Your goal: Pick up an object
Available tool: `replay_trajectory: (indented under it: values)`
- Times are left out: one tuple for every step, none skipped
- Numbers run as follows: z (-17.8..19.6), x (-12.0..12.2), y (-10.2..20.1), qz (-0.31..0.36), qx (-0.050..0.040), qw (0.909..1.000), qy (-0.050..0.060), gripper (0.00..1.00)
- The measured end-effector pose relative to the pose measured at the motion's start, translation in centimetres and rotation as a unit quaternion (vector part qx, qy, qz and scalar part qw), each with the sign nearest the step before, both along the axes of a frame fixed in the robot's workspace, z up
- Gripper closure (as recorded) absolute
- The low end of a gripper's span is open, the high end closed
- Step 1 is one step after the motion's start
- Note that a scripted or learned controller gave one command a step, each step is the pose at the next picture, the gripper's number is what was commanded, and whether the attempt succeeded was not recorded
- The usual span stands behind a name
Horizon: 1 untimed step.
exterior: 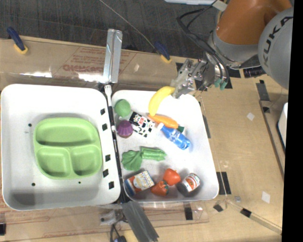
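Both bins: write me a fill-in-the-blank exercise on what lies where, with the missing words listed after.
1. The green divided tray lies in the ____ bin.
2. The gripper is above the far edge of the right bin, next to the ____-coloured banana.
3. The orange carrot lies between the banana and the ____ bottle.
4. The green tray has ____ compartments.

Missing words: left; yellow; blue; three

glossy white plastic bins (8, 151), matt green plastic tray (66, 147), smooth yellow banana (160, 98) at 12 o'clock, shiny blue bottle (176, 138), bare wood bench (241, 148)
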State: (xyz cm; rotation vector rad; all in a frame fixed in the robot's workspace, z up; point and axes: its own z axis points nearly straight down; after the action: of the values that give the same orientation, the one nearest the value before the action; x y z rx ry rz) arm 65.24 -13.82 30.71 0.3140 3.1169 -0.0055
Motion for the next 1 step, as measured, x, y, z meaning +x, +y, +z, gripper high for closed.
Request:
replay_trajectory:
  values:
    - [1.12, 0.11, 0.08, 0.002, -0.0009, 1.0000, -0.002, 1.00]
